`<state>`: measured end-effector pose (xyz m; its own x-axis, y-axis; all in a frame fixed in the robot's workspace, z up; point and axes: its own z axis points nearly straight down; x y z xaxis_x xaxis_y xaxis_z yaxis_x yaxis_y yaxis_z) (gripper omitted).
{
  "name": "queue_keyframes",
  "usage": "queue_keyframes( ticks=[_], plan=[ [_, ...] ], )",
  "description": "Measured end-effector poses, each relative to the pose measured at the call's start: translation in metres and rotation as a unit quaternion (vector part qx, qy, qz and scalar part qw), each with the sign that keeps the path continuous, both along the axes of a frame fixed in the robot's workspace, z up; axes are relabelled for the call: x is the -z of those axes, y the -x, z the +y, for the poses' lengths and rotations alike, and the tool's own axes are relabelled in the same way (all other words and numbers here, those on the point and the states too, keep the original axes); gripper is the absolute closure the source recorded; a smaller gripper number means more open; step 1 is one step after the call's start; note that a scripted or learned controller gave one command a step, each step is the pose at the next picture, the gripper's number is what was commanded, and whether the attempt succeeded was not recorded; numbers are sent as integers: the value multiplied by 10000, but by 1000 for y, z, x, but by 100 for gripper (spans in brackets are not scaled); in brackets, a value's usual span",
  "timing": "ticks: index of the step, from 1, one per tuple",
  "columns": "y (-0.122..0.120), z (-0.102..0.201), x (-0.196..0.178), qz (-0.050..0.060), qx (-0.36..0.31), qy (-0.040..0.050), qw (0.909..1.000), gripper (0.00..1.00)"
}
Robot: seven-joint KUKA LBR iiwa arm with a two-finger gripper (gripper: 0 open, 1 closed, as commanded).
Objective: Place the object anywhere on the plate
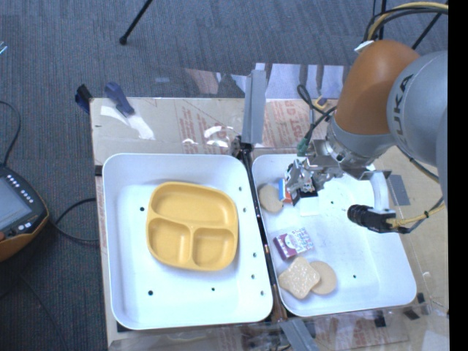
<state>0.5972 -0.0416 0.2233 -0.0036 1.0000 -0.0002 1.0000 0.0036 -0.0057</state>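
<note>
A grey-and-orange arm reaches over the right of two white bins on the bench, its pincer (pixel 298 183) low near the bin's upper left corner.

How far the pincer is open cannot be told, nor whether it has hold of anything; a small red-and-blue object (pixel 286 194) sits right at its tip, just beside a round tan cookie (pixel 269 197) against the bin's left wall. Lower in the right bin (pixel 373 269) lie three more pieces: one purple-and-white packet (pixel 293 243), one square cracker (pixel 297 277) and one round biscuit (pixel 324 277) touching it. The left bin (pixel 124 284) carries one yellow plate (pixel 193 225) with three compartments, well apart from the pincer, the bins' two adjoining walls between them. One black tablet (pixel 16 209) rests on the floor at far left.
</note>
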Motion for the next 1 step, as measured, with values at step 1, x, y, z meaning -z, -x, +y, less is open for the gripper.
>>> queue_keyframes(
  ticks=[1],
  plan=[
    [13, 101, 40, 25, -12, -5, 10000, 100]
  ],
)
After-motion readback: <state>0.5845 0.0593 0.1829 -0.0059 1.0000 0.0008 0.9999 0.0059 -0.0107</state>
